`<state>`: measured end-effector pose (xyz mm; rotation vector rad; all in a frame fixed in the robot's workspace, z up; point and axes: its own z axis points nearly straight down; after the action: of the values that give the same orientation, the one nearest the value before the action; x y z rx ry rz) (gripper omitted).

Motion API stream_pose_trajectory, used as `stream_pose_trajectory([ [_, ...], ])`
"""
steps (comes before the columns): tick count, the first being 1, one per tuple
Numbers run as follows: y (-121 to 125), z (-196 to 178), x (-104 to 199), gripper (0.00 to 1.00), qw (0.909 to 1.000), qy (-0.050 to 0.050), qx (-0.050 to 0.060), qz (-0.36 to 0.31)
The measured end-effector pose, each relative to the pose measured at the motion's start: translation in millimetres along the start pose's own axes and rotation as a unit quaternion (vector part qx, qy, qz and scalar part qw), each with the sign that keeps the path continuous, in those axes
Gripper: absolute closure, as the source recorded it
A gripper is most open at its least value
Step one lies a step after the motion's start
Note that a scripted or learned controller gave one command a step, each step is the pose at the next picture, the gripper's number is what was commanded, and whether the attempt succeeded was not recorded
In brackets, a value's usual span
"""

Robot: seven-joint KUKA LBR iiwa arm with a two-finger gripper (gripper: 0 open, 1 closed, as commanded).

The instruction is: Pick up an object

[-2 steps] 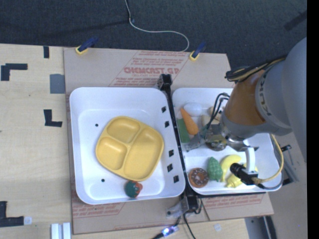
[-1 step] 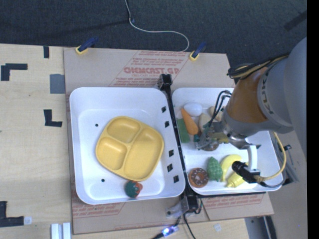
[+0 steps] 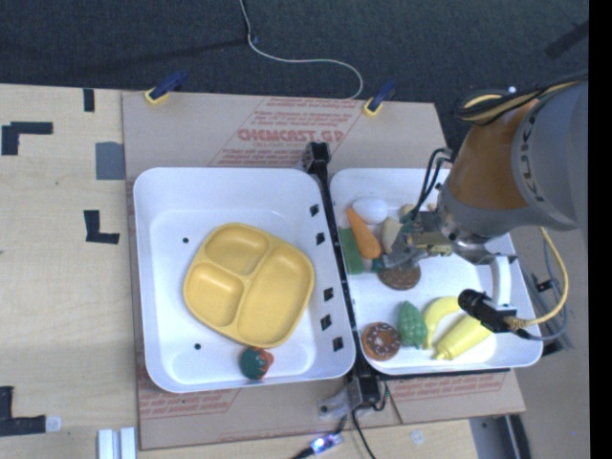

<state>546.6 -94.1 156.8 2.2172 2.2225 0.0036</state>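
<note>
**Gripper low over crowded toys in the right bin**

Nearest the lower edge of the frame, the right bin (image 3: 521, 360) holds a donut (image 3: 381, 340), a green toy (image 3: 412, 324) and two yellow pieces, probably a banana (image 3: 442, 310) and a corn cob (image 3: 461, 339), packed close together. Above them, at the bin's middle, the gripper (image 3: 402, 252) hangs just over a brown disc (image 3: 400, 276), the likely target; whether they touch cannot be told. The fingers are dark and blurred against the wrist, so how far they are spread, and whether anything sits between them, cannot be told.

Probable risks: the disc lies flat and low, so closing fingers may skid over it or pinch nothing. A carrot (image 3: 361, 233), a green block (image 3: 351, 255) and a pale piece (image 3: 390, 234) lie just to the left of the gripper, and a white egg-like toy (image 3: 371, 207) lies farther up; a slightly offset descent may nudge these or catch two things at once. The divider wall is close on the left and limits approach from that side.

In the left bin (image 3: 153, 256), a yellow tray (image 3: 249, 284) and a small red-green toy (image 3: 255, 361) lie well apart from the arm (image 3: 507, 170). Beyond the bins, cardboard (image 3: 287, 132) and a white cable (image 3: 287, 55) occupy the upper frame.
</note>
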Motion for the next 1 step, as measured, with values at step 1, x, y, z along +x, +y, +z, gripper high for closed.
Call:
stream_pose_trajectory([
  [1,-1.0,-43.1,-4.3,1.00,1.0000,0.000,0.001,0.001],
])
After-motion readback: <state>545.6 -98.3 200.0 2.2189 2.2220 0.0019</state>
